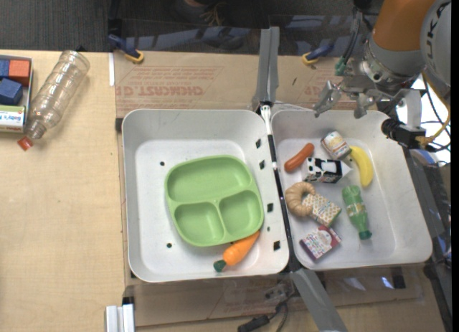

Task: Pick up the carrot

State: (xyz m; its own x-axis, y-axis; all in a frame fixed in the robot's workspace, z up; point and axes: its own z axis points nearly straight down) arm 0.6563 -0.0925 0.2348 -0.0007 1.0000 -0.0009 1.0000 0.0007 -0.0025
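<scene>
Camera view
Carrot [238,250]: left bin [143,180], 6 o'clock corner, against the green divided plate [212,198], leaf end toward 8 o'clock.
Jaws [348,99]: apart, holding nothing, above right bin's [401,201] 12 o'clock rim.
Offset: carrot well apart, toward 7 o'clock.
Advice: cross over, straddle carrot's mid-body, avoid plate edge.

Left bin [136,201]: smooth white plastic, slight sheen. Inside it, divided plate [213,199]: matt green plastic. Touching plate's near edge, carrot [238,250]: smooth orange plastic look. Left of bin, bottle [54,90]: clear glossy plastic, lying on pale wood-look bench [57,237]. Behind bin: matt brown cardboard [186,83].
</scene>
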